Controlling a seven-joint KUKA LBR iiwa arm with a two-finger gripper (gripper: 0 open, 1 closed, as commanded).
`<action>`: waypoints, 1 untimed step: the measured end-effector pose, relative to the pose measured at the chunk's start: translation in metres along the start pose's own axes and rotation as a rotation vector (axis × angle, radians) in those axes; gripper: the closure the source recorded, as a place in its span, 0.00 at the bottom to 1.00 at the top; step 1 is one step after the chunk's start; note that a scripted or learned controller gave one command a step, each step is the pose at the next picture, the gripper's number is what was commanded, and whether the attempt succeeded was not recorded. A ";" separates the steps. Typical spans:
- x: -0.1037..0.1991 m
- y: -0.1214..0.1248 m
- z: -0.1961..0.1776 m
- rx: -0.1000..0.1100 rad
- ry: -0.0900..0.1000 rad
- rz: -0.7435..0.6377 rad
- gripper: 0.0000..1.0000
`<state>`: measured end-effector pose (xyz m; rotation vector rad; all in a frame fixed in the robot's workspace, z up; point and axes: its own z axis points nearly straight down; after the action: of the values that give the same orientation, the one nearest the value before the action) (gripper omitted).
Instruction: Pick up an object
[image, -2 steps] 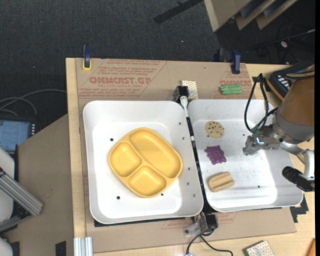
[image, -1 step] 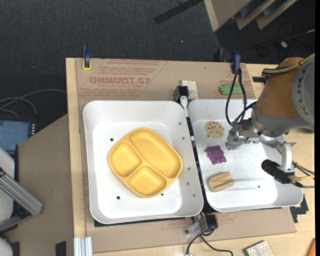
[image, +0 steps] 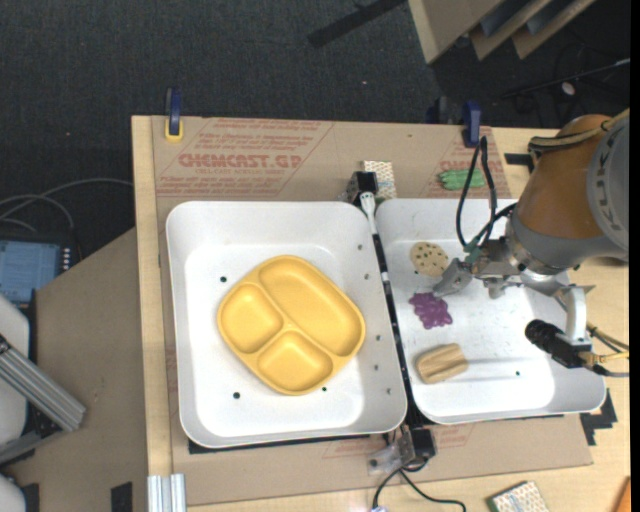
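Observation:
The right bin (image: 520, 395) holds three small items. A round chocolate-chip cookie (image: 429, 258) lies near the back left, a purple bunch of grapes (image: 433, 309) sits in front of it, and a tan bread roll (image: 440, 363) lies nearer the front. My gripper (image: 474, 284) hangs over the middle of this bin, just right of the cookie and the grapes. It is open, with nothing between its fingers. Its left fingertip (image: 450, 281) points down toward the grapes and stays apart from them.
A yellow three-compartment plate (image: 290, 322) lies in the left bin (image: 200, 250). The grey and orange arm (image: 570, 200) covers the right bin's back right corner. A black fitting (image: 555, 342) on the arm hangs over that bin's right side. A green object (image: 456, 181) lies on the bench behind.

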<state>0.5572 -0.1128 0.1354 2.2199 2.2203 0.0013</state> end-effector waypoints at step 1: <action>0.016 -0.025 0.054 0.006 0.002 0.000 0.00</action>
<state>0.5324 -0.0967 0.0819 2.2235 2.2246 -0.0022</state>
